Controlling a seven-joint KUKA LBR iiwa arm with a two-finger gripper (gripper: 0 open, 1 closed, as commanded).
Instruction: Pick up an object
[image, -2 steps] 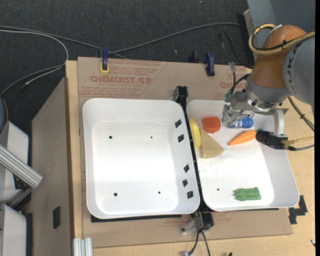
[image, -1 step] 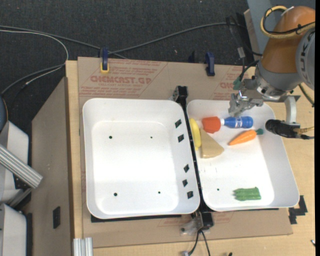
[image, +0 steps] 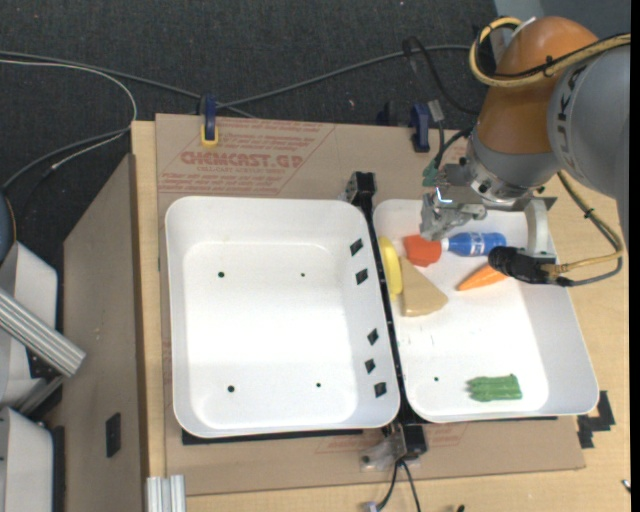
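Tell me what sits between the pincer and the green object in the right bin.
The pincer hovers at the far end of the right bin, above a red block. The green object lies alone near the front rim. The bare bin floor separates them; the orange carrot and tan wedge lie off to either side.

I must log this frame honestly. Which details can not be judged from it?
- Tool, camera view: finger opening hidden under the wrist.
- Blue plastic bottle: its left end covered by the tool.
- Red block: contact with the tool unclear.
- Green toy: too small to identify.
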